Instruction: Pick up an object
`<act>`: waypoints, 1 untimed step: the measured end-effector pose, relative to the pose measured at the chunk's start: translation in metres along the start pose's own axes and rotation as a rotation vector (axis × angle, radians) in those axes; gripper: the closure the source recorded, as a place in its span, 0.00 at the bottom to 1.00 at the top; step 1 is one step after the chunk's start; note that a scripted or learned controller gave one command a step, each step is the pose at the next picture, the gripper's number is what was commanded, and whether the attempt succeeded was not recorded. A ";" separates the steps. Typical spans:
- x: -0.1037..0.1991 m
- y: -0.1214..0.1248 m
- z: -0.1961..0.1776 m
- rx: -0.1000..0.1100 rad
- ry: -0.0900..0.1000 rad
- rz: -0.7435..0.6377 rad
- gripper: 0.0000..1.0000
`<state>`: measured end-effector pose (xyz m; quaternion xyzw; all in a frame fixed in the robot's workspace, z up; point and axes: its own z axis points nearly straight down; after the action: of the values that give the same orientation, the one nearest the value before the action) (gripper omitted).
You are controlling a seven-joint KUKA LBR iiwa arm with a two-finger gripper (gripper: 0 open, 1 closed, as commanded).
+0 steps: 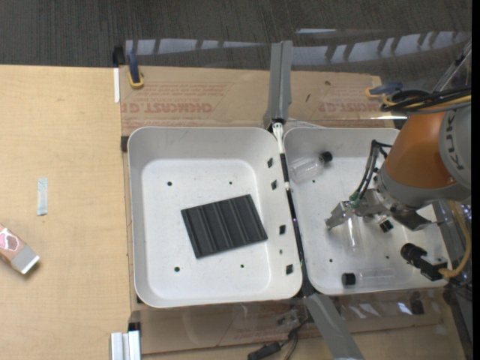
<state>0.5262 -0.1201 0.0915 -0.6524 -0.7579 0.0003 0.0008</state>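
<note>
- The clear piece (353,235), a see-through plastic thing whose shape is hard to make out, lies on the floor of the right bin (319,257), about midway between that bin's far and near edges.
- The gripper (335,217) hangs low over the same spot, its tip pointing toward the bin's left edge and just beside the clear piece. Whether it touches the piece cannot be told, nor whether it is spread or pressed together. Nothing can be seen pinched in it.
- The arm (420,152), with its orange band, reaches in over the right edge of the right bin.
- A clear tube with a black cap (313,167) lies near the far left corner of the right bin, well apart from the gripper.
- A second clear capped tube (369,277) lies along the near edge of the right bin, its black cap at its left end.
- The left bin (172,268) holds a black ribbed mat (223,226), flat on the floor, slightly turned, around the middle.
- On the bench (60,126), left of both bins, a small grey strip (42,196) lies apart from a pink-and-white packet (16,251) at the left edge.
</note>
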 end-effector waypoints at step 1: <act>-0.002 0.000 -0.008 0.000 0.000 0.005 1.00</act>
<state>0.5260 -0.1218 0.1000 -0.6544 -0.7562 0.0005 0.0008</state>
